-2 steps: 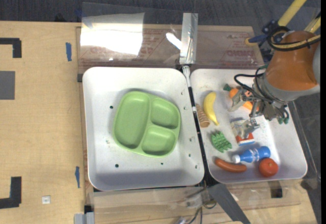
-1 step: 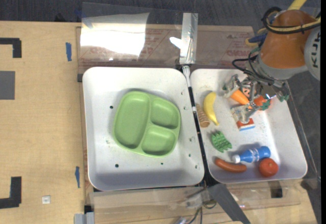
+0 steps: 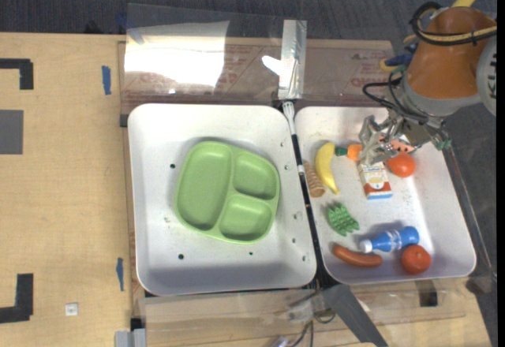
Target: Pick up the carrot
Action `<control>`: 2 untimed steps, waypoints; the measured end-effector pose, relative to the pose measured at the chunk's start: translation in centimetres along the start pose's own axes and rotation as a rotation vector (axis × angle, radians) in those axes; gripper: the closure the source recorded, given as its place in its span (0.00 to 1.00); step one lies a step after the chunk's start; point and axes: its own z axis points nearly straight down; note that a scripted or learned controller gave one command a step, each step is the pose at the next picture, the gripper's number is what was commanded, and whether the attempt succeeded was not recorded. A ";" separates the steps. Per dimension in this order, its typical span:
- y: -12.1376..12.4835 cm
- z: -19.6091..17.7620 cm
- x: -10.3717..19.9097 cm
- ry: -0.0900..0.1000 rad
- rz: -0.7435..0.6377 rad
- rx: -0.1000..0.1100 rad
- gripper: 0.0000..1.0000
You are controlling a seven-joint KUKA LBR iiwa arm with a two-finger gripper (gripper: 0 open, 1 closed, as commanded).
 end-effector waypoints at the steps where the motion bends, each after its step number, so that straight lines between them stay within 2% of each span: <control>1: 4.1 0.1 -3.9 0.029 0.042 -0.020 1.00; 2: 0.6 0.4 0.0 0.035 0.133 -0.017 1.00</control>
